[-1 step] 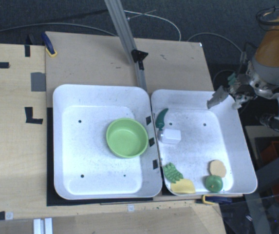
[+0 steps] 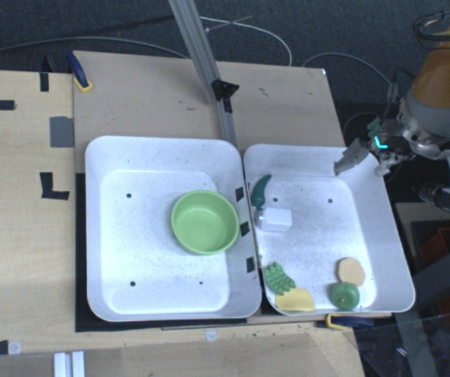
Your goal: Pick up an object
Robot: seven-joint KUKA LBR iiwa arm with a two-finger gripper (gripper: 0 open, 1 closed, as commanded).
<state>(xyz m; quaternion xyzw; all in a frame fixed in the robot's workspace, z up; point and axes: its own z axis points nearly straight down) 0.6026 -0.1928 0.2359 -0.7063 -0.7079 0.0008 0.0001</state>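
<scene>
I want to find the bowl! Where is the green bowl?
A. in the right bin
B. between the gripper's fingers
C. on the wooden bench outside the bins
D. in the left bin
D: the green bowl sits alone in the left bin, while the small toys lie in the right bin.

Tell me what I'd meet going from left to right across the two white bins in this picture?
Green bowl → dark green piece → yellow piece → green ball → gripper.
</scene>
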